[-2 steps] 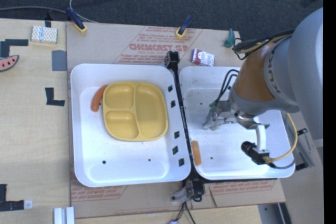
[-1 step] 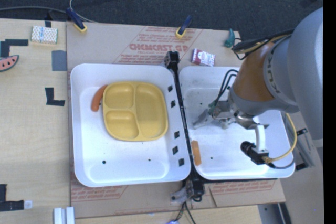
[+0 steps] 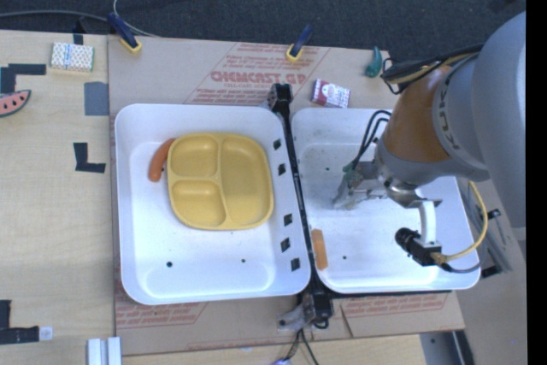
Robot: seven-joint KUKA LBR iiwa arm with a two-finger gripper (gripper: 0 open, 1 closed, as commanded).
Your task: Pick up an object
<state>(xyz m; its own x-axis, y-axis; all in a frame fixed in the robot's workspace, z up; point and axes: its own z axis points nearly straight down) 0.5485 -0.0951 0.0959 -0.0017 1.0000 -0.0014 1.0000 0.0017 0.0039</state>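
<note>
A yellow divided plate [image 3: 219,181] lies in the left bin [image 3: 141,261]. An orange sausage-shaped piece [image 3: 158,160] rests against the plate's left rim. A second small orange piece [image 3: 319,249] lies at the front left edge of the right bin [image 3: 376,269], beside the divider. My gripper [image 3: 349,186] is down in the middle of the right bin, its tips near the bin floor. The arm's grey body and orange band [image 3: 414,128] cover the bin's right part.
A small red and white packet [image 3: 329,93] lies on the cardboard behind the right bin. Yellow and green clamps [image 3: 299,44] hold the cardboard at the back. A black cable loops near the gripper. A patterned block [image 3: 72,56] sits on the bench at far left.
</note>
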